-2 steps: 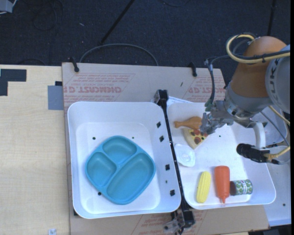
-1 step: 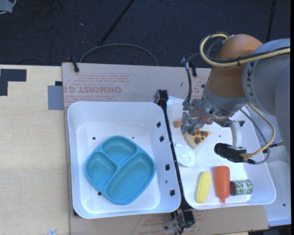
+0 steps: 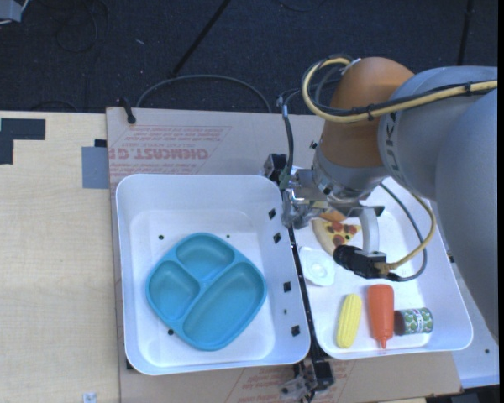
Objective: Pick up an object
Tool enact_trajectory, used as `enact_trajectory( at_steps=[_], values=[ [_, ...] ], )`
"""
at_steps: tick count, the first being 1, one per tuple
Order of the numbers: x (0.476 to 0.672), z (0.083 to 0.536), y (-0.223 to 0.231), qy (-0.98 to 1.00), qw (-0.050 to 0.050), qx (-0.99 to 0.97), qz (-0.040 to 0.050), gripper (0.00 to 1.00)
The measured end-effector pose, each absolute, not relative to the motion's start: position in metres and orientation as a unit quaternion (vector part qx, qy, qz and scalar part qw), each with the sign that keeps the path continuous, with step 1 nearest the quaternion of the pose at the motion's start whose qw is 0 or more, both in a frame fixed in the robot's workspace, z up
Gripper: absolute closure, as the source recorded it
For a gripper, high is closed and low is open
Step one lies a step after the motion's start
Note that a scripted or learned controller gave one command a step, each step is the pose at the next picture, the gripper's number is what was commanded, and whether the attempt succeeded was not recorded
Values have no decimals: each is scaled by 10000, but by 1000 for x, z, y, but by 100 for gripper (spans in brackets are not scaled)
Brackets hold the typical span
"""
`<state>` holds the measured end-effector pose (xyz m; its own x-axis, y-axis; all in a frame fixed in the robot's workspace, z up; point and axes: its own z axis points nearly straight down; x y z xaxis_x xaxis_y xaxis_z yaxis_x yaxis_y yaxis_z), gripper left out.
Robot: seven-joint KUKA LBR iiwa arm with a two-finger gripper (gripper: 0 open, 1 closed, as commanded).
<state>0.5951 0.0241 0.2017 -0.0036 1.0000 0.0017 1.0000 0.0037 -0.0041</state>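
Over the right bin [image 3: 454, 330] your arm [image 3: 420, 133] reaches in from three o'clock, its hand [image 3: 332, 217] low at the bin's eleven o'clock; you cannot tell its state. Left bin [image 3: 134, 225] holds a blue divided plate [image 3: 206, 290]. Toward six o'clock lie an orange bottle [image 3: 381, 313], yellow corn [image 3: 349, 320], a small can [image 3: 415, 321].

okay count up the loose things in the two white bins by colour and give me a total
Blue: 1, the divided plate
Yellow: 1, the corn cob
Orange: 1, the bottle
Green: 1, the small can
White: 1, the flat piece
Multicoloured: 1, the pizza slice
Total: 6
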Motion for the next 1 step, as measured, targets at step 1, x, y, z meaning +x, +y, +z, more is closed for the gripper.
enact_trajectory(
  at_steps=[1],
  values=[
    [586, 216, 80, -7091, 17, -7051, 2, 100]
  ],
)
